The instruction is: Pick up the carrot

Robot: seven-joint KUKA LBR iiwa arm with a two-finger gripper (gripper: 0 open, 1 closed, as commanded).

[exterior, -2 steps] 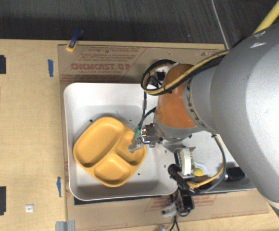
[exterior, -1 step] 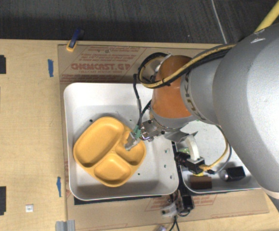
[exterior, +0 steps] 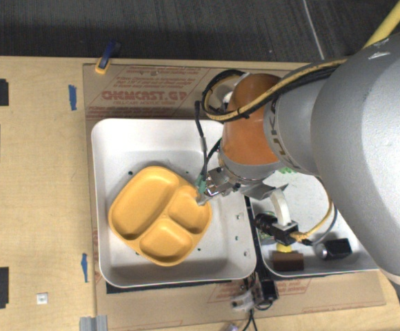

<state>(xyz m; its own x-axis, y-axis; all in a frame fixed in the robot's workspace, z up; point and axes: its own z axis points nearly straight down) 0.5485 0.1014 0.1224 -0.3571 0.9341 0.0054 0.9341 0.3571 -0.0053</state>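
The grey arm (exterior: 365, 150) fills the right of the frame, its orange band (exterior: 252, 136) at centre. The tan counter (exterior: 34, 185) spans the frame below a strip of dark floor (exterior: 152, 12) along the top. A printed cardboard sheet (exterior: 145, 92) lies under both white bins. The left bin (exterior: 117, 133) at centre holds a yellow divided plate (exterior: 160, 214). The right bin (exterior: 324, 267), at lower right, is partly under the arm. The tool (exterior: 210, 190) sits at the plate's right edge; apart or together, I cannot tell. A green scrap (exterior: 202, 183) touches it; whether that belongs to the carrot I cannot tell.
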